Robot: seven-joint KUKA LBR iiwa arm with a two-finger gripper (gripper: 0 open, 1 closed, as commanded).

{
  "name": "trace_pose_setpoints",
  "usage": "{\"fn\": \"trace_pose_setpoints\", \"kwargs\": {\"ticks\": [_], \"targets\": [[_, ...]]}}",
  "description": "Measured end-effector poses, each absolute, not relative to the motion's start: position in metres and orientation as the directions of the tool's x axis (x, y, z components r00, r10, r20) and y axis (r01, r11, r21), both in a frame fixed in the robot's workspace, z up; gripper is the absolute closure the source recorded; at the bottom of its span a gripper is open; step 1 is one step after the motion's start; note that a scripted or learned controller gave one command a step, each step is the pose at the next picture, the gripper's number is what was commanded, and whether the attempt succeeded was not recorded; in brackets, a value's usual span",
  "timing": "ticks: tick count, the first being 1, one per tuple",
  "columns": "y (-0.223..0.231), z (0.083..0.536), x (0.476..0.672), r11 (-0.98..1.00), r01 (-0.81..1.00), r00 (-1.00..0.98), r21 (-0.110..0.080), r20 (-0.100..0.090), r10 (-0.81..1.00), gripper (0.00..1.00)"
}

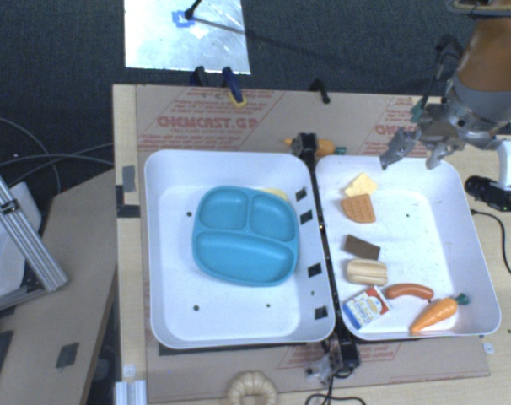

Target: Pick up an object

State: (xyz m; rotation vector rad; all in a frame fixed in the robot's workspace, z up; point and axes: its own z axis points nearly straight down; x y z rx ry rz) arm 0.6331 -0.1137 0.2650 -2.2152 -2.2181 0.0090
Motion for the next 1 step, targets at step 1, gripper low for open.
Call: {"fn": "trace_pose_setpoints", "kwargs": {"ticks": [1], "targets": [[-0.1135,0.2717,0.6349,0.003,1.0,-0.003,0.002,0.0,1.0,0.0]]}}
